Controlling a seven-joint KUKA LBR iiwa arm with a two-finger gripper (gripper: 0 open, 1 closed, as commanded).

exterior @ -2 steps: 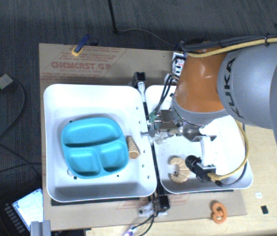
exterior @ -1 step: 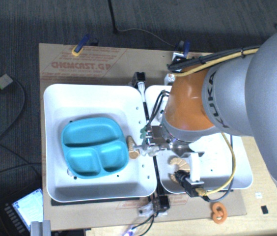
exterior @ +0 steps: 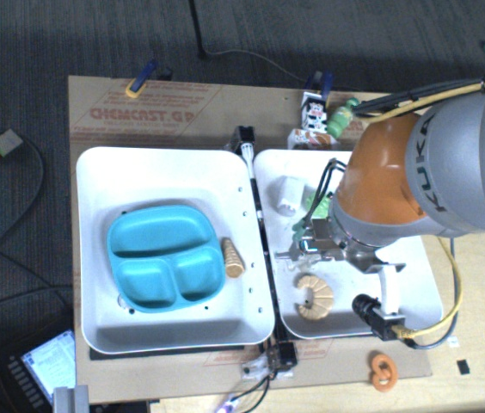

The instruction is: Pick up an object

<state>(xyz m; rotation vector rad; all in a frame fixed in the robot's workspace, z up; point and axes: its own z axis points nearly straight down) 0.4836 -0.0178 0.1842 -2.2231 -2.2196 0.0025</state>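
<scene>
Two white bins sat side by side on the bench. The left bin point(exterior: 96, 188) held a blue divided tray point(exterior: 163, 256), with a small tan cone point(exterior: 232, 258) touching the tray's 3 o'clock edge. The grey and orange arm point(exterior: 397, 179) hung over the right bin point(exterior: 273, 166), its gripper point(exterior: 311, 243) low among the things. A tan ridged ring point(exterior: 315, 296) lay at the gripper's 6 o'clock, a white cup point(exterior: 289, 194) at its 11 o'clock

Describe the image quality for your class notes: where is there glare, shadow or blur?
Camera view: even, soft lighting; the white bins look bright and slightly washed out; the blue tray casts only a faint shadow; the arm, close to the lens, looks large and soft-edged; the tan ring-shaped object is fairly sharp.
</scene>
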